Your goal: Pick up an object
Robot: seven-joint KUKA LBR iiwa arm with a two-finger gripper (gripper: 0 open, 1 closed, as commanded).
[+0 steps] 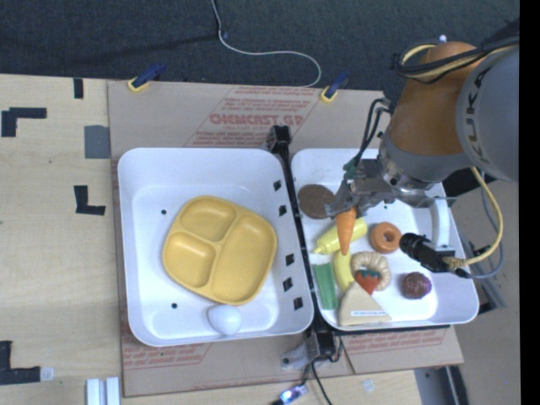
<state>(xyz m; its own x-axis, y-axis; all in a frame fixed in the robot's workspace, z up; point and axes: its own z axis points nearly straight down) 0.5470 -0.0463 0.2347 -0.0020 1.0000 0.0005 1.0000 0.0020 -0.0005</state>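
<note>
Dark carpet lies beyond the counter (51,167), where printed cardboard (253,116) with red lettering too blurred to read sits under two white bins. From the right the grey arm (439,116) reaches over the right bin (460,306), and its gripper (353,202) hangs just above the orange carrot (346,229); whether it is released or clenched cannot be told. That carrot stands with its long axis running top to bottom in the view, tip toward the near edge, lying over a yellow banana (337,243). Just beside it are a brown disc (315,200), an orange donut (386,237), a green item (325,283), a frosted pastry (369,271), a white labelled wedge (363,309) with unreadable print, and a dark ball (415,285). In the left bin (139,171) rest a yellow divided plate (219,250) and a white egg (224,318).
</note>
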